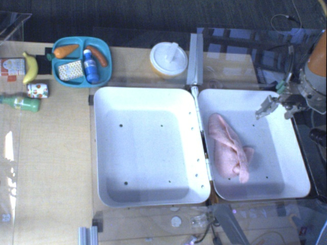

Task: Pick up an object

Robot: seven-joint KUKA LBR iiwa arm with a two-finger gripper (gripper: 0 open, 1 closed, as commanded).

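- Wooden bench (51, 162), seen from above: two shallow white bins side by side, left bin (145, 147) and right bin (276, 152).
- Pink cloth (229, 147): crumpled, lying in the right bin toward its left wall.
- Gripper (276, 105): over the right bin's upper right corner, well apart from the cloth; jaws apart, nothing between them.
- Blue tray (104, 65): behind the left bin, holding toy food.
- White lidded bowl (168, 59): beside the tray.
- Banana (30, 68), can (38, 90), green bottle (20, 103): far left of the bench.
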